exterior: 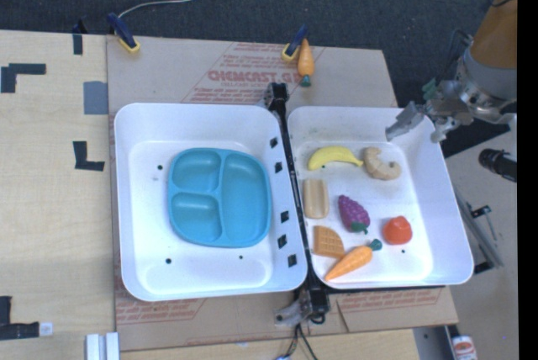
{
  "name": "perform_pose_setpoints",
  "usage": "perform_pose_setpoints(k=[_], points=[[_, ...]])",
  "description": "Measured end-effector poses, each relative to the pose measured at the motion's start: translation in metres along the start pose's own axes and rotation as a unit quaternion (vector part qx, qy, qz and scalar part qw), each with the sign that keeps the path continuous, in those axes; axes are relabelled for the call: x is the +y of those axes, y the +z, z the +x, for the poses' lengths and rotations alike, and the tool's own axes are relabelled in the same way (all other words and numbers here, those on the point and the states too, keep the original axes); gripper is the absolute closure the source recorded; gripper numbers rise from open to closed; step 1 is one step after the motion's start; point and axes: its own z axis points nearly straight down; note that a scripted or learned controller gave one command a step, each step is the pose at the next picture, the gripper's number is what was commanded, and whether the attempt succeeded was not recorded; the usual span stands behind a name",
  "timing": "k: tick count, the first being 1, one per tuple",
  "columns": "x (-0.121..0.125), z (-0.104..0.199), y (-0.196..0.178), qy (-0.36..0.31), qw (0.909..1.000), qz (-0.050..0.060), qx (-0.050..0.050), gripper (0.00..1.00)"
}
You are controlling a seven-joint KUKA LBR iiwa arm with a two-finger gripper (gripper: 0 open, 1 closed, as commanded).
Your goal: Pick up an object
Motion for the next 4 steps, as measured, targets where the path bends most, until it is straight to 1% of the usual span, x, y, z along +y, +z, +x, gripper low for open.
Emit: perform_pose_setpoints(k=[1,2,3,4], points=[[-0.042,0.077,0.061,-0.001,1.0,0.001,0.001,0.0],[-0.056,0.074,0.148,0.0,1.0,0.0,0.0,0.0],[-0.084,0.074,0.152,0.0,1.0,-0.004,-0.001,0.0],[-0.084,0.073,0.143,0.0,1.0,-0.005,-0.002,1.0]])
